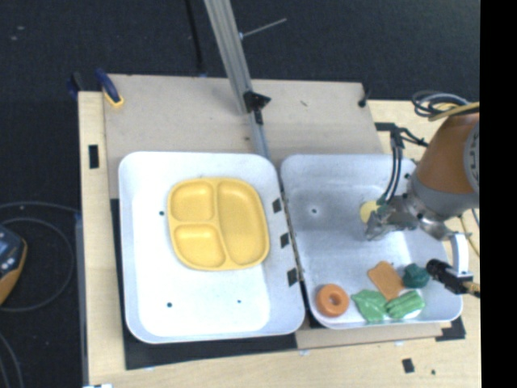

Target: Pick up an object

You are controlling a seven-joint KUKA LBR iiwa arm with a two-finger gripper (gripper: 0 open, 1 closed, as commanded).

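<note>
In the right bin [323, 192] several small objects lie along the near side: an orange ring [332, 299], an orange-brown block [385, 278], two green pieces [388, 306] and a dark teal piece [415, 276]. A small pale yellow object [368, 210] lies at the bin's right middle. My gripper [378, 226] hangs right beside this yellow object, low over the bin floor, with the arm [448, 164] coming in from the right. The fingers are too small and dark to read.
The left bin [145, 297] holds a yellow three-compartment plate [218, 222]. A metal pole [230, 47] rises from the back of the bench. Cables [436, 103] run at the right edge near the arm.
</note>
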